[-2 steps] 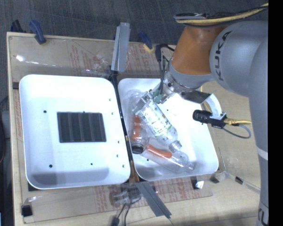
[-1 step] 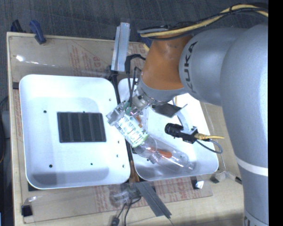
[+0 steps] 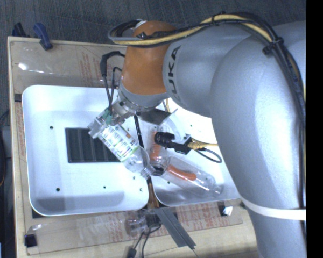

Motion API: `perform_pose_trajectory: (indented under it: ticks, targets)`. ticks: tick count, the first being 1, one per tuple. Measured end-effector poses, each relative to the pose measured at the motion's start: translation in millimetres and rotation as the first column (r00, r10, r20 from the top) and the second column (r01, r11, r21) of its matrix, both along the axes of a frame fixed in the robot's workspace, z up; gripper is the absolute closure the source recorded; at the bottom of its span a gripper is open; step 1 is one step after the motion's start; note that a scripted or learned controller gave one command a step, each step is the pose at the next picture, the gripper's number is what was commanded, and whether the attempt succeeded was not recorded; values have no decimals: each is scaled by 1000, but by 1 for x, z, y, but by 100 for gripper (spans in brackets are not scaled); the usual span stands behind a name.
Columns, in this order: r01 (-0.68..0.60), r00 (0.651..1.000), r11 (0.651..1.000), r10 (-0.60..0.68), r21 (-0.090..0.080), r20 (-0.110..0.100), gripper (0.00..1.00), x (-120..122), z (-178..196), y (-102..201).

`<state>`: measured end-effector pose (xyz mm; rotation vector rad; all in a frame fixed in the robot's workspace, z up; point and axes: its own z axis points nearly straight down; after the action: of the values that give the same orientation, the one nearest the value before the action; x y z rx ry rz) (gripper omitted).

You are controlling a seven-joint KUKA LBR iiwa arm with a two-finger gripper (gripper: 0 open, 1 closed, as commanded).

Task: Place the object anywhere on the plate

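On my remote feed, the grey KUKA arm (image 3: 247,90) reaches in from the right and fills much of that side. Its orange band (image 3: 145,58) sits above the far edge of the two white bins. The end effector (image 3: 141,164) slants down over the seam where the left bin (image 3: 43,117) meets the right bin (image 3: 167,200). Its clear, labelled housing hangs over the left bin's inner edge. I cannot tell from this angle whether the end effector is spread or pressed together, and I see nothing clearly caught in it.

The object I take for the task's thing, a clear elongated piece with an orange core (image 3: 185,174), lies tilted on the floor of the right bin. It is just beside the end effector's tip and close under the arm. A dark ribbed rectangle (image 3: 83,145), which I read as the plate, lies flat in the left bin, apart from the object. A black part with a yellow cable (image 3: 169,141) sits above the object. A blue clamp (image 3: 42,35) grips the bench's far left corner.
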<state>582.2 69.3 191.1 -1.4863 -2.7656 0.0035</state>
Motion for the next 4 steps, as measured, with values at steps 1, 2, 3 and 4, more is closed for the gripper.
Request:
perform_pose_trajectory:
  ticks: [1,2,3,4]
  targets:
    - [-230,973,973,230,0,1,100,21,26,-56]
    - [-230,973,973,230,0,2,0,21,26,-56]
    - [-448,894,894,448,2,-2,0,9,27,-1]
    - [-555,832,832,555,2,0,0,2,1,20]
